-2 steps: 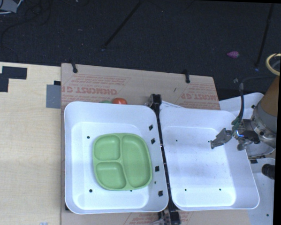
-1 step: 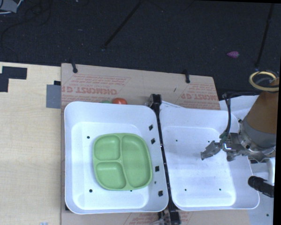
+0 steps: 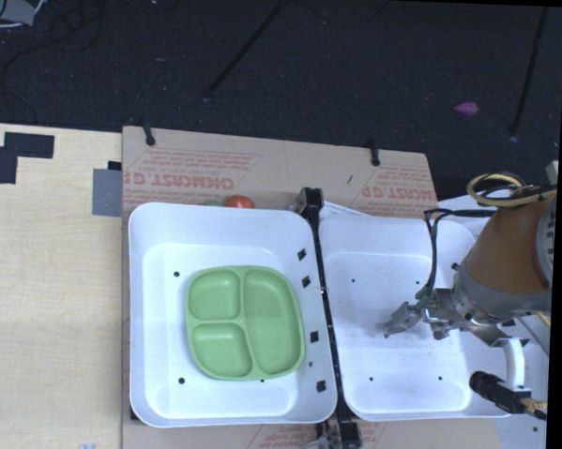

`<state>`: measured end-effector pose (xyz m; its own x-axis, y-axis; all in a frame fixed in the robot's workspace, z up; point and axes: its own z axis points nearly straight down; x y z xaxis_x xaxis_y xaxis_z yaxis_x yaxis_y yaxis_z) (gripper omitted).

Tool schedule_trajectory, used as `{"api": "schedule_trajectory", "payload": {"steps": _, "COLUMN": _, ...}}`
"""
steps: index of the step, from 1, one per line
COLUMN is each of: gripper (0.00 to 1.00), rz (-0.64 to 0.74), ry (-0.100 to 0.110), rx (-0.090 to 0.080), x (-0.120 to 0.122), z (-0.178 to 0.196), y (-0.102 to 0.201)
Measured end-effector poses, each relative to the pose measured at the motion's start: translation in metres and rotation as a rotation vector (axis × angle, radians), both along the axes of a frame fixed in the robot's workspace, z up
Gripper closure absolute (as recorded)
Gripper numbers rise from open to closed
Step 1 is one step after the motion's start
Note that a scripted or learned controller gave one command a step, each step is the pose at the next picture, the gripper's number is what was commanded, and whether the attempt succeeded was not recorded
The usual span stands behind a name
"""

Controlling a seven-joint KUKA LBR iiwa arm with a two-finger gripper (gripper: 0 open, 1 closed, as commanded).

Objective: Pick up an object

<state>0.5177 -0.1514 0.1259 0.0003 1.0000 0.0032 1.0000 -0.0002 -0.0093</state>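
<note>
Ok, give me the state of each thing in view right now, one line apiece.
green divided plate: flat, right way up, in the left bin, nothing in its compartments.
gripper: low over the right bin, nothing seen between its fingers.
red object: outside the bins, behind the left bin's far rim, partly hidden.

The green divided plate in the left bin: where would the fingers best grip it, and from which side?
On the raised rim of the green divided plate, probably its right edge, nearest the gripper. It lies flat, so only the rim and dividers offer a pinch; come from above, one finger inside a compartment.
</note>
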Motion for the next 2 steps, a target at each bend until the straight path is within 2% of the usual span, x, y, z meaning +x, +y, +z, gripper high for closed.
{"api": "schedule_trajectory", "payload": {"steps": 1, "gripper": 0.0, "rz": -0.001, "ry": -0.007, "rx": -0.002, "x": 0.0, "z": -0.04, "y": 0.001}}
{"api": "schedule_trajectory", "payload": {"steps": 2, "gripper": 1.0, "rz": -0.006, "ry": -0.008, "rx": -0.002, "x": 0.001, "z": -0.028, "y": 0.0}}
